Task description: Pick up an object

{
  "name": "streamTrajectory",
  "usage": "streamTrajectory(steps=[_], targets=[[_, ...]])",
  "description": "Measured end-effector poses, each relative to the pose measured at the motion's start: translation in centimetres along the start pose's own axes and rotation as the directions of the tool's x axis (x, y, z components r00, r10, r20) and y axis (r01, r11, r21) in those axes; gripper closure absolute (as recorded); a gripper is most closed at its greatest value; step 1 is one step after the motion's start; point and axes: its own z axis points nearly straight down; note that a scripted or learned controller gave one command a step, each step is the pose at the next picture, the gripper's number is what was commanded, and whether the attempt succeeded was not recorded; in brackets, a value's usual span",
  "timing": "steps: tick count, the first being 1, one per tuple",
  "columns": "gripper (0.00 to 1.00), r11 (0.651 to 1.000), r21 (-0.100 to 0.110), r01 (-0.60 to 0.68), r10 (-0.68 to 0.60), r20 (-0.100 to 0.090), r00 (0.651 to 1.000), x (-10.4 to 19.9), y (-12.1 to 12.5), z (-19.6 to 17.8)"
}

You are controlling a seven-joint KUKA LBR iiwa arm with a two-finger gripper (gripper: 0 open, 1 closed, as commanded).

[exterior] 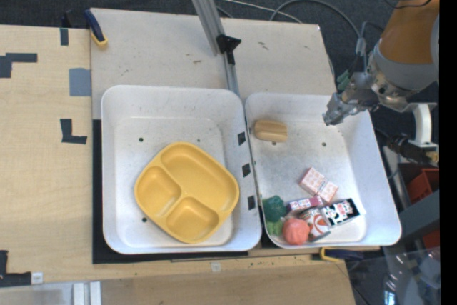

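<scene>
The right bin holds a tan bread roll near its far left corner. At its near end lie a pink wafer block, a black-and-white packet, a green toy and a red-orange ball. My gripper hangs over the bin's far right part, well right of the roll and above the cluster. Nothing shows between its fingers.
The left bin carries a yellow divided tray. A slanted metal pole runs from the top to the seam between the bins. A blue-and-yellow clamp sits on the bench's far left. Cables lie on the dark floor behind.
</scene>
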Motion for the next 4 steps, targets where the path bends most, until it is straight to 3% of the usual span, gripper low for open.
streamTrajectory(steps=[4], targets=[[1.00,1.000,0.009,0.004,-0.004,-0.002,1.000,19.0,-3.3,2.2]])
